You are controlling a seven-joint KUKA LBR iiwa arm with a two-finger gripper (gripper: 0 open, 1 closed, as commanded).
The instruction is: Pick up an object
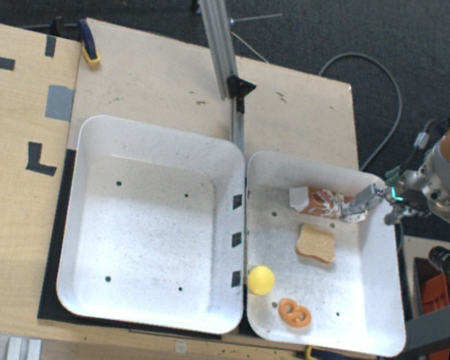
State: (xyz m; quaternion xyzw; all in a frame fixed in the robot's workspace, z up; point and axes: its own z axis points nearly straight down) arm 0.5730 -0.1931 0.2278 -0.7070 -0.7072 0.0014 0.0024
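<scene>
The right bin point(381, 271) holds a crumpled red-and-white packet point(318, 202) near its back, a tan slice of bread point(316, 244) in the middle, a yellow ball point(261, 279) by its left wall and an orange pretzel point(294, 314) near the front. My gripper point(379, 201) hangs at the bin's back right corner, just right of the packet. One grey finger point(364, 200) slants down-left toward the packet; the other is a short dark stub point(395, 213). A clear gap separates them and nothing sits in it.
The left bin point(85, 193) stands beside the right one, with a black divider strip point(236, 237) between them. A slanted metal post point(221, 32) rises behind the bins. A grey cable point(374, 67) loops at the back right.
</scene>
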